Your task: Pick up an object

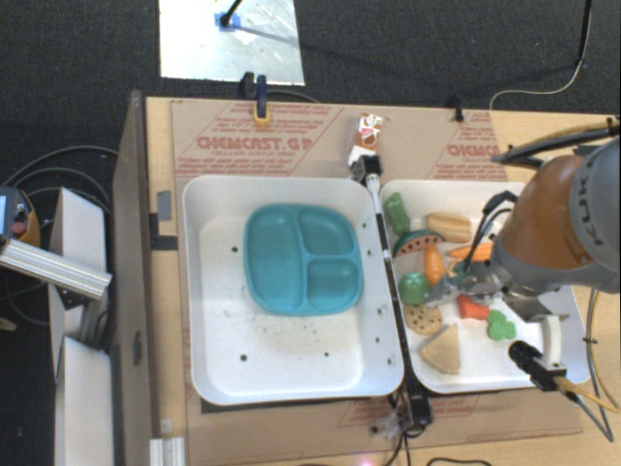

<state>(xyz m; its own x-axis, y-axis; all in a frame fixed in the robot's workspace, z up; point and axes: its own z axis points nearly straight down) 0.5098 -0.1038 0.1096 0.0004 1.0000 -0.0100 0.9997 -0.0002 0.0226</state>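
Orange toy carrot (434, 263) lying just left of claw (464, 282), long axis near upright; claw state impossible to tell.

Grey arm (582, 260) w/ broad orange band, black cable, dark lettering on housing.

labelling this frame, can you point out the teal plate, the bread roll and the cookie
teal plate (303, 259): camera view, the ridge between its compartments
bread roll (449, 226): camera view, middle of its top
cookie (422, 318): camera view, its centre
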